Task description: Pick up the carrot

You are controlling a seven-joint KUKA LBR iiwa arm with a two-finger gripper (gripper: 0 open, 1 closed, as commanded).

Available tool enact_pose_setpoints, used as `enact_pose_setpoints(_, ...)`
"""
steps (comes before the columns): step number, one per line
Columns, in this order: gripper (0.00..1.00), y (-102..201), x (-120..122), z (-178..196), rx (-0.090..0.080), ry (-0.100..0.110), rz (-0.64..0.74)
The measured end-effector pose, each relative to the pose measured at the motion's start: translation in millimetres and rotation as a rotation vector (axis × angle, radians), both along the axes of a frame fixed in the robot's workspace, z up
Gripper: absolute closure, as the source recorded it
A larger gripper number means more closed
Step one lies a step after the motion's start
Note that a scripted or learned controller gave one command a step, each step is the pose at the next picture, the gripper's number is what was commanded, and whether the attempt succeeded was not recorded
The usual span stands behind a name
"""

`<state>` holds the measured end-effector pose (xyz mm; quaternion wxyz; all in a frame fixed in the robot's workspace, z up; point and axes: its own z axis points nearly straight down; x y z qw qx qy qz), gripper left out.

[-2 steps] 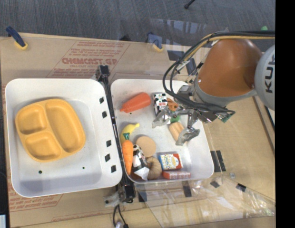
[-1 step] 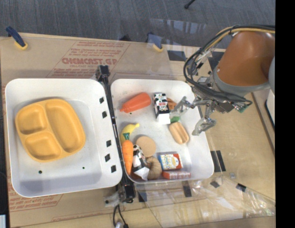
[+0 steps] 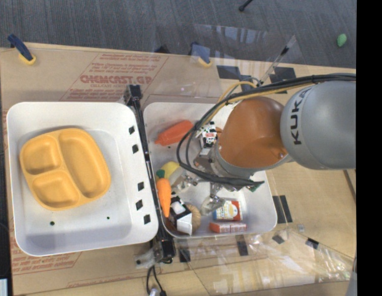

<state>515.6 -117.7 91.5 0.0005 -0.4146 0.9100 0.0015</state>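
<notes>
Camera view: a bench covered in brown printed cardboard (image 3: 117, 73) stands on dark grey carpet (image 3: 148, 8). The left bin (image 3: 74, 233) holds a yellow divided tray (image 3: 63, 167). In the right bin (image 3: 265, 208), the carrot (image 3: 164, 196) lies along the left wall, near the front. The gripper (image 3: 200, 190) hangs just right of it; its grasp cannot be told.

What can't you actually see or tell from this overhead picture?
- Gripper: its fingers sit under the arm's orange band, so their state is unreadable.
- Right bin: its middle is covered by the arm.
- Small cartons: labels too small to read.
- Carrot: lower end crowded by a dark object.
</notes>
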Motion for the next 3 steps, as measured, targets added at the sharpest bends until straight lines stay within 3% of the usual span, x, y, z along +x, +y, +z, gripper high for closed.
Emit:
enact_pose_setpoints(1,0.00,12.0,46.7,2.7,-0.009,-0.007,-0.337)
enact_pose_setpoints(2,0.00,21.9,95.8,5.8,-0.002,-0.003,-0.955)
enact_pose_setpoints(3,0.00,3.3,118.9,-0.1,-0.008,0.010,-1.292)
